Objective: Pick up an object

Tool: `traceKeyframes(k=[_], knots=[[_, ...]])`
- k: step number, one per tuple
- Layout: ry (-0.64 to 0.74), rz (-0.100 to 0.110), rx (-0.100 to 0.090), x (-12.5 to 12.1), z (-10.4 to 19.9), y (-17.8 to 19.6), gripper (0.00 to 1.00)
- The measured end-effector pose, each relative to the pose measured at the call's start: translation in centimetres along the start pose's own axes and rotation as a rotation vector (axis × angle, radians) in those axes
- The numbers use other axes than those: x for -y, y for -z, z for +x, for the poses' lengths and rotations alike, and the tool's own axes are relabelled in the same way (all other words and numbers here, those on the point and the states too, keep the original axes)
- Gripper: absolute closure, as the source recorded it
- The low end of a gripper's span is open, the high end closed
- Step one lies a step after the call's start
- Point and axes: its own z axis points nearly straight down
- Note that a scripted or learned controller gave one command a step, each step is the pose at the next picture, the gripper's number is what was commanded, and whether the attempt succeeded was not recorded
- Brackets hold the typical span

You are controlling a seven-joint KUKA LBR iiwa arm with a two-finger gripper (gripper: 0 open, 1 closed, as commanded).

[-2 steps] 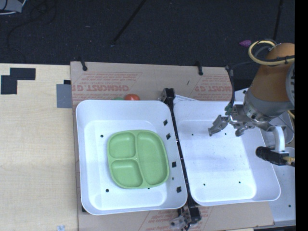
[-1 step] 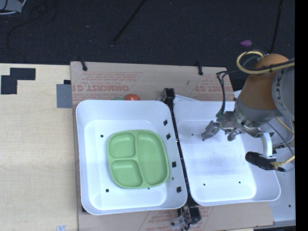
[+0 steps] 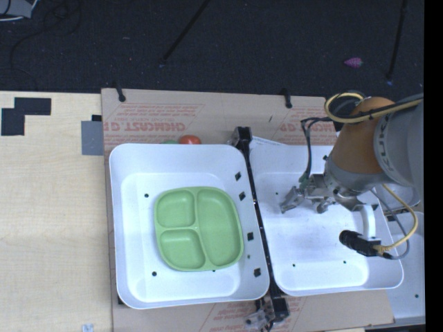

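The grey arm's two-finger gripper [image 3: 291, 200] hung spread open, holding nothing, low over the right shallow white bin [image 3: 325, 272]. A light green, three-compartment plastic plate [image 3: 199, 227] lay flat in the left white bin [image 3: 131, 178], well apart.

bench [image 3: 48, 220] under cardboard [image 3: 208, 120], perhaps taped

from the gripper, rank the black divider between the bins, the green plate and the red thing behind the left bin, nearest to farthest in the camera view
From the gripper, over the right bin:
1. Black divider, just to its left, between the bins.
2. Green plate, farther left, lying in the left bin.
3. Red thing, up and left, behind the left bin's far rim.
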Motion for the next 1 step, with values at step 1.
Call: traceKeyframes(k=[1], knots=[[-0.005, -0.002, 0.000, -0.06, -0.12, 1.31, 1.00]])
